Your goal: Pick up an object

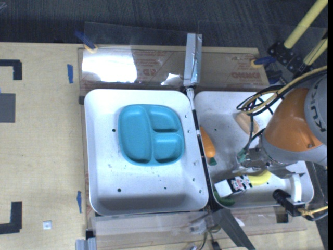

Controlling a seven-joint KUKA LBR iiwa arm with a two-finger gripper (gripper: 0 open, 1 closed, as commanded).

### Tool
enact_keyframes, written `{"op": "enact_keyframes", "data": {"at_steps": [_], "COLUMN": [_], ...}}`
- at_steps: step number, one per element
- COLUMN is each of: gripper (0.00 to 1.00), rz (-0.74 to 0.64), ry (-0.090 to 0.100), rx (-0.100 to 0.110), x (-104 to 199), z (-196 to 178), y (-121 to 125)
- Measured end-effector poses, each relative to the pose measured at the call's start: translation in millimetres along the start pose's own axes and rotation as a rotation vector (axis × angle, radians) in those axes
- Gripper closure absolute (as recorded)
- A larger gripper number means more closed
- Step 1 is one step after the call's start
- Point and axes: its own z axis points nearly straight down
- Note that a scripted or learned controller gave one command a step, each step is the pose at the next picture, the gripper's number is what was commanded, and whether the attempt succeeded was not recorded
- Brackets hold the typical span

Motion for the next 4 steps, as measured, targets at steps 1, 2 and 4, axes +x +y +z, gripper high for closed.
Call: {"op": "enact_keyframes", "data": {"at_steps": [1,2,4], "gripper": [0.00,0.00,0.00], "rz": [0.000,-0.006,0.017], "ry": [0.000,0.002,0.001], "rx": [0.002,0.009,0.007], "x": [0,16,-20], "z": [1,-88,-63], "y": [0,13,86]}}
